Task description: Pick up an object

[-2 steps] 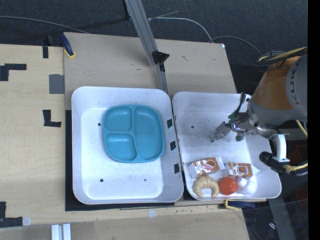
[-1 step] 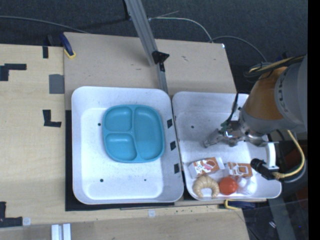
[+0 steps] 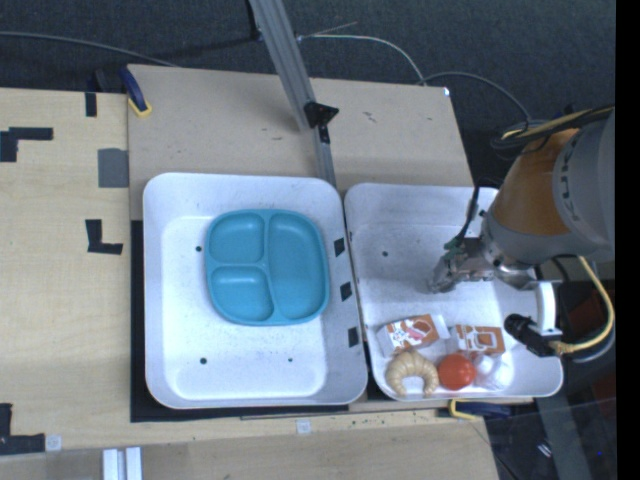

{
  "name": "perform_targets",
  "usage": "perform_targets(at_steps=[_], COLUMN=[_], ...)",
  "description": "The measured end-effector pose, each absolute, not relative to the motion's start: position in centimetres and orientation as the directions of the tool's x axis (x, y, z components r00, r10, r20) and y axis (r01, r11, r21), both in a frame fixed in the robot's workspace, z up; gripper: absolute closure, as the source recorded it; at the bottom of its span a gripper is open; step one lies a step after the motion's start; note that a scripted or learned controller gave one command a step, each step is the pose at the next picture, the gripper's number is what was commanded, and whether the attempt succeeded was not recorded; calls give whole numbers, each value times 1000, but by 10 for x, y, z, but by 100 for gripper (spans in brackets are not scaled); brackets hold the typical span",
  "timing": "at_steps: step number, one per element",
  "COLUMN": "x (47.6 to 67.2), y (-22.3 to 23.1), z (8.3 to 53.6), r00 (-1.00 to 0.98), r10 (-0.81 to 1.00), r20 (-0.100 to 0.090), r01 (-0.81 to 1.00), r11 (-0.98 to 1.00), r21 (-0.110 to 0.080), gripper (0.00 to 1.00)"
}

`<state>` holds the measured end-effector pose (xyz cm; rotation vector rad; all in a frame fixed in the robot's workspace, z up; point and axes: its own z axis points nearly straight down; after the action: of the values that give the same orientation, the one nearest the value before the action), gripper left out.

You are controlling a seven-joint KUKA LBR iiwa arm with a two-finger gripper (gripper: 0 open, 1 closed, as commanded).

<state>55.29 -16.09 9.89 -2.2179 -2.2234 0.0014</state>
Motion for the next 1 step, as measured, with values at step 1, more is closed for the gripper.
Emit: perform_targets(at_steps=[1], x=[549], y=[-164], z=[143], r00=[0], r10=[1000], r20=[-1], r01=[1000], r11=[0], r21=[2], gripper=[100])
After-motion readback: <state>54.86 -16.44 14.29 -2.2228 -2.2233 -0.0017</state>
